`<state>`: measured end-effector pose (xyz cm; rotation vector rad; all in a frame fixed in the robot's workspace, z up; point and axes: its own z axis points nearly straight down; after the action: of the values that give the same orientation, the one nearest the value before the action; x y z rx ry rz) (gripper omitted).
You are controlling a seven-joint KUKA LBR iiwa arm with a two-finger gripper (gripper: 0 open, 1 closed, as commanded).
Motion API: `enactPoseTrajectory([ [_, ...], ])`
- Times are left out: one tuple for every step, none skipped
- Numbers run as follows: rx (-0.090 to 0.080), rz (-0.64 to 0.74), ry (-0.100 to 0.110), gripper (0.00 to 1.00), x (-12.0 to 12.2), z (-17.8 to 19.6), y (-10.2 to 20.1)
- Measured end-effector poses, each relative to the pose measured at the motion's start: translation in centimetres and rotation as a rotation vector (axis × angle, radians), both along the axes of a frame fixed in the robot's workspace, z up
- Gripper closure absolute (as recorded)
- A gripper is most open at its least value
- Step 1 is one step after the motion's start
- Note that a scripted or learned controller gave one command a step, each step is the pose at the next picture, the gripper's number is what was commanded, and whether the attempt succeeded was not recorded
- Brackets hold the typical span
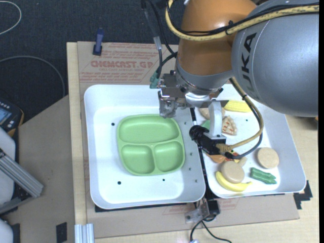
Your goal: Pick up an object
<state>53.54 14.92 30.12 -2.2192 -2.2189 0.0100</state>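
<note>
My gripper hangs low over the left bin, just above the far rim of a green three-compartment plate that lies flat in that bin. I see nothing held under the gripper. The right bin holds toy food: a yellow banana, a round beige disc, a second tan disc, a green pea pod, a yellow corn piece and a waffle-like wedge. The arm's grey and orange body hides the far part of the right bin.
Both bins rest on a brown board with red print. A blue clip sits at the board's far left edge. White bin floor lies bare around the green plate. An orange piece lies near the divider between the bins.
</note>
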Motion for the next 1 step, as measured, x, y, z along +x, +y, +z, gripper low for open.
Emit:
enactPoseTrajectory([
  [0.002,0.006,0.002,1.0,-2.21,-4.47,5.56],
])
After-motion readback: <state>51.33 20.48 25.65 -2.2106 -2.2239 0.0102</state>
